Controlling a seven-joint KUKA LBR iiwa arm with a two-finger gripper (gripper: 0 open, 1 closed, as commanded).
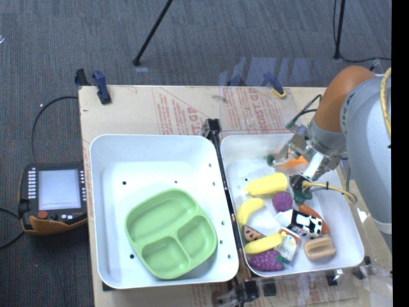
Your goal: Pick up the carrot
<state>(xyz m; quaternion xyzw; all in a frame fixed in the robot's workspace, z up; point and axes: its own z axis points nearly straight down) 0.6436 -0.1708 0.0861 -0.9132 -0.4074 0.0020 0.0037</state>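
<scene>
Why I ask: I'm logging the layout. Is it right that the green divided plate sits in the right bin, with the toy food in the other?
Not quite. The camera view shows the green divided plate in the left bin; the toy food fills the right bin.

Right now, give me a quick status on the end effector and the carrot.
End effector low over right bin's far end, finger state unclear. Carrot lies in that bin, nearer the front, not gripped. Black-and-white toy crowds it.
</scene>
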